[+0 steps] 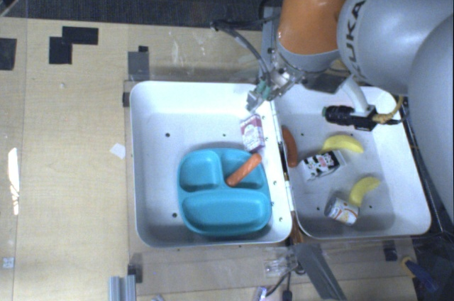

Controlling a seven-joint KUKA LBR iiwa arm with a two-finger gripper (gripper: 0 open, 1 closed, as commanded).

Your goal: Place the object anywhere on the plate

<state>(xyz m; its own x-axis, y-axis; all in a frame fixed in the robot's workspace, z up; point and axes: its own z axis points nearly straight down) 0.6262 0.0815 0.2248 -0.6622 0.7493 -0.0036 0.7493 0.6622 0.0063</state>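
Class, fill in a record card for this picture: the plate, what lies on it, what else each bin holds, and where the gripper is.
Plate: blue plastic compartment plate, in the left white bin
On plate: orange carrot-shaped piece, lying slantwise
Beside plate: small white and dark red packet, by that bin's right wall
Right white bin: reddish-brown sausage, two yellow bananas, black and white carton, small can on its side
Gripper: over the left bin's far right corner
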